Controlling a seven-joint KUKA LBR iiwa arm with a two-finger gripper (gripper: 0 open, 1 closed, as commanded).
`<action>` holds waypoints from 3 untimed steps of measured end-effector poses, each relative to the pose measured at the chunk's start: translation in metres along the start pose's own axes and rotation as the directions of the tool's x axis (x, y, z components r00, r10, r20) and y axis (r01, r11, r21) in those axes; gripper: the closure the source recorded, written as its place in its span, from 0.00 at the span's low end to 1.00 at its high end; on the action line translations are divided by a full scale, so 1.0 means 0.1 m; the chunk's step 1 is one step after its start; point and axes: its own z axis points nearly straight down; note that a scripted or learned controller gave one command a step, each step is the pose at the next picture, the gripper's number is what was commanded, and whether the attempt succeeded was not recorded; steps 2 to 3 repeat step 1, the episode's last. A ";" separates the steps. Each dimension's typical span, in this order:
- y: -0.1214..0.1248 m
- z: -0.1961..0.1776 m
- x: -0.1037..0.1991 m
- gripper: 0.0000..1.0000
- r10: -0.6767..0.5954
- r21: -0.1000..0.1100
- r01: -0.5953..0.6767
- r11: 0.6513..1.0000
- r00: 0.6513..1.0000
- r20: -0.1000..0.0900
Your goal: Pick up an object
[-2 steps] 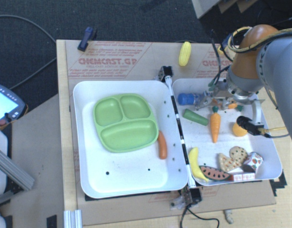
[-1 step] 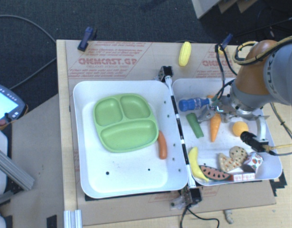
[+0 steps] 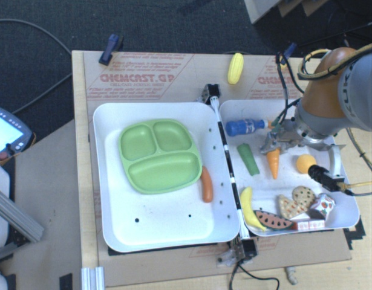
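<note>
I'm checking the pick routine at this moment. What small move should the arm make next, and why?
Probably a short, straight descent. The claw hangs just above the wide top of the orange carrot in the right bin, with the blue bottle and green piece lying apart to its left, so the carrot looks like the nearest free target.

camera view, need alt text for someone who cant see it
A grey and orange robot arm reaches from the right, its gripper low over an orange carrot in the right white bin, among a blue bottle, banana and other toy food. The left white bin holds a green divided plate and a sausage.
</note>
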 end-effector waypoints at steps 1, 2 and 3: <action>-0.01 -0.90 0.89 1.00 -0.003 -0.001 0.003 1.000 1.000 0.000; -0.01 -0.90 0.89 1.00 -0.003 -0.001 0.003 1.000 1.000 0.000; -0.01 -0.90 0.89 1.00 -0.003 -0.001 0.003 1.000 1.000 0.000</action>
